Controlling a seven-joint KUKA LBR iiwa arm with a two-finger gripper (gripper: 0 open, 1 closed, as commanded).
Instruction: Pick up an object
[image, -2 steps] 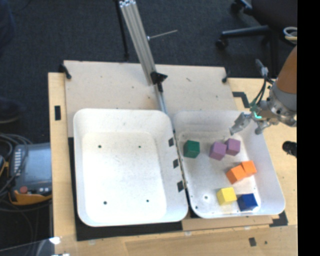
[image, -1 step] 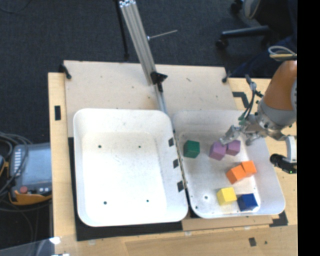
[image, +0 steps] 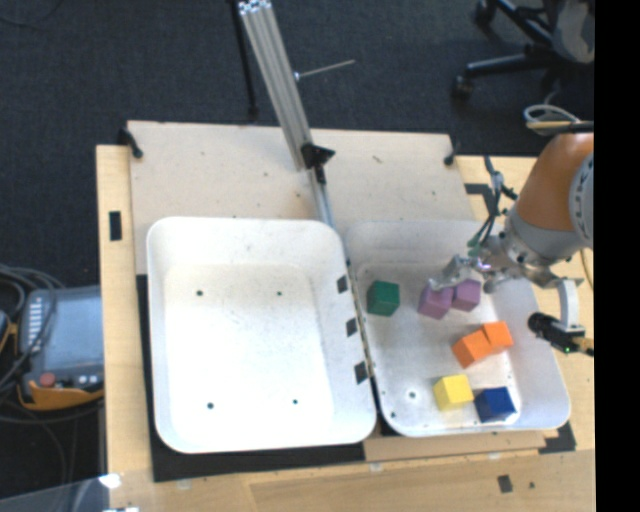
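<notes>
the grey arm with its orange band (image: 560, 195) is cut off at the right. its end effector (image: 470, 268) hides part of the two purple blocks (image: 448, 297), the tips too small to read.

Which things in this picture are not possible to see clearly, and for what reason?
- Claw in the camera view: too small and blurred against the purple blocks to tell its state or any contact.
- Arm: cut off by the right edge.
- Purple blocks: their border is blurred, so touching or apart is unclear.
- Orange blocks: the same doubt.
- Device at the left: cut off by the edge.
</notes>
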